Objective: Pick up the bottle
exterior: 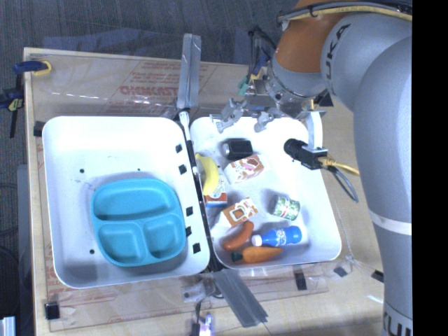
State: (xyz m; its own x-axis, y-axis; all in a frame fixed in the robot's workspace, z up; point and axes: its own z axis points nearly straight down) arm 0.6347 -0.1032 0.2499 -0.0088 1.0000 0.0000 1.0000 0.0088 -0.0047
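One bottle (278, 237) lies on its side near the right bin's (329, 215) front, probably light and slippery; grip mid-body. Your gripper (243, 121) hangs spread and empty over the far edge.

I'm looking down at a robot lab here: a wooden desk (91, 82) under clear sheeting, clamps (31, 67) at its corner, two white bins (63, 159) fixed side by side, and a big grey arm (371, 82) trailing cables.

A blue divided tray (138, 220), a yellow banana (208, 174), a blue-capped white bottle (278, 237), white bins (63, 145).
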